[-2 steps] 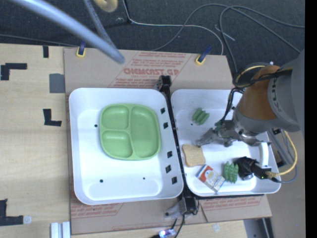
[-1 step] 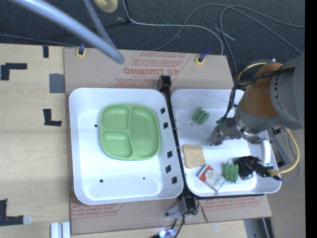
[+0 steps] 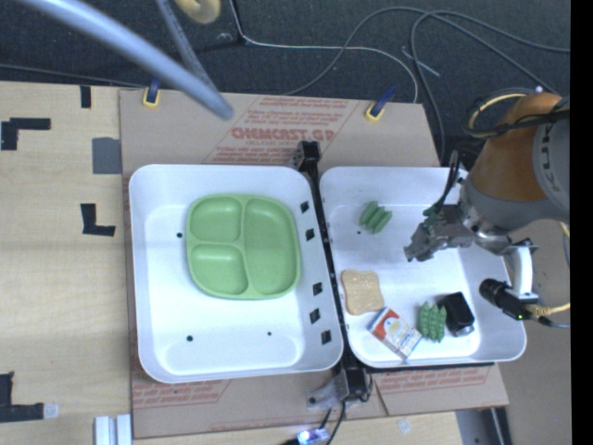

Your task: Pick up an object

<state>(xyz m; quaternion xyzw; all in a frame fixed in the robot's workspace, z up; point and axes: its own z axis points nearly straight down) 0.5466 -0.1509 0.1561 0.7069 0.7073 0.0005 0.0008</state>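
The right bin point(image 3: 398, 185) holds several objects: a small green ridged piece point(image 3: 374, 217) near its back, a tan slice of toast point(image 3: 362, 290), a red and white carton point(image 3: 394, 332), a green leafy piece point(image 3: 432, 321) and a black block point(image 3: 455, 312). My gripper point(image 3: 422, 247) hangs low over the middle right of this bin, to the right of the green ridged piece and above the toast. I see nothing between its fingers. The grey arm with its orange band point(image 3: 515, 160) comes in from the right.
The left bin point(image 3: 153, 276) holds a green divided plate point(image 3: 245, 246). A black clip divider point(image 3: 318, 248) runs between the two bins. Cables point(image 3: 408, 35) lie on the dark floor behind the bench. A grey pole point(image 3: 111, 35) crosses the upper left.
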